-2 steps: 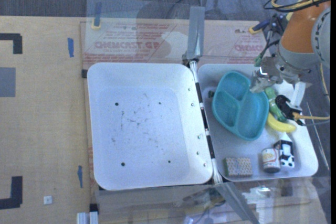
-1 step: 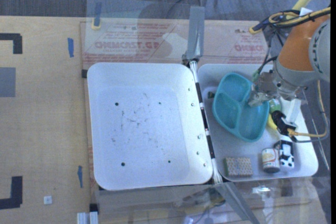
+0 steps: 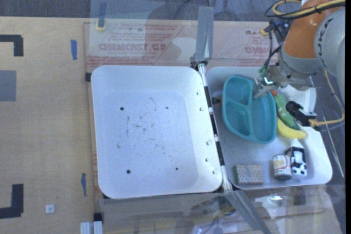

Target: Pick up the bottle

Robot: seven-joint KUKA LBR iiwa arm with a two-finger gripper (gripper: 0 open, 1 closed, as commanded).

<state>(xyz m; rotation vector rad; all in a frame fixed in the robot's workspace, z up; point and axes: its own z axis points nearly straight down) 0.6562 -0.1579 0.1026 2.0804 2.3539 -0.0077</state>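
Bottle (image 3: pixel 281 108) lies flat, pointing toward the fingers (image 3: pixel 265 86).

two white bins (image 3: pixel 148 183), one teal tray (image 3: pixel 244 118); one banana (image 3: pixel 290 131), one can (image 3: pixel 282 167)

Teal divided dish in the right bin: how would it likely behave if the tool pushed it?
The teal divided dish looks like moulded plastic, so probably stiff and light. Broad and shallow, it would likely slide rather than tip. The banana lies close by its right edge, so a push that way might shift it too.
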